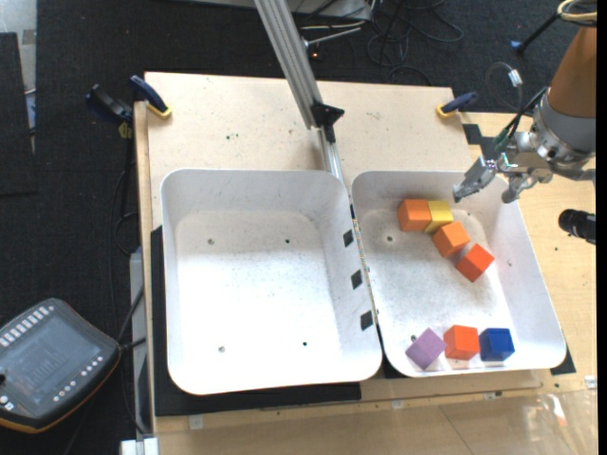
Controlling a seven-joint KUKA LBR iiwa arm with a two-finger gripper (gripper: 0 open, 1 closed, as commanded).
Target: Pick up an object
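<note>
My gripper (493, 188) hangs over the far right corner of the right bin (531, 282), its two fingers spread open with nothing between them. Just left of and below it lies a chain of blocks: an orange block (413, 214), a yellow block (439, 215), another orange block (451, 238) and a red-orange block (474, 261). Along the bin's near edge sit a purple block (426, 348), an orange block (461, 341) and a blue block (496, 343).
The left bin (190, 254) lies beside the right one, joined at a ridge with black marks. A slanted metal rail (289, 45) crosses the bench's far side. Clamps (152, 98) sit at the bench's far corners. A pendant (47, 363) lies at lower left.
</note>
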